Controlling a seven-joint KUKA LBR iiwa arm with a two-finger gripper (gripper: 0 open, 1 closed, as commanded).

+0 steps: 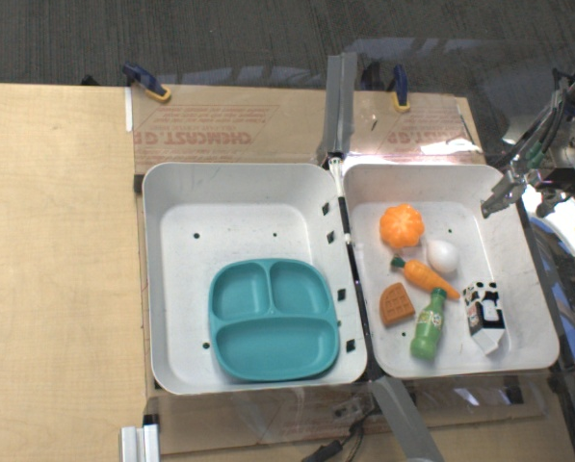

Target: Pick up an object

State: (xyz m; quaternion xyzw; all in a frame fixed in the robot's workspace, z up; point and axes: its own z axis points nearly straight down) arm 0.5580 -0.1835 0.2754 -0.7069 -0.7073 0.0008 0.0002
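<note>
The right bin (518, 349) holds several toy foods. An orange (402, 226) lies at its far middle, with a white egg (443, 255) just right of it. A carrot (427, 275) lies slantwise below them. A brown cracker (397, 304), a green bottle (428, 325) and a black-and-white milk carton (484, 311) sit along the near side. My gripper (504, 192) hangs at the bin's far right corner, above the rim and apart from all the items, with nothing seen in it.
A teal divided plate (273, 318) lies in the left bin (171, 258). A grey divider bar (339, 104) runs between the bins at the back. Two clamps (147, 82) hold the cardboard behind the bins.
</note>
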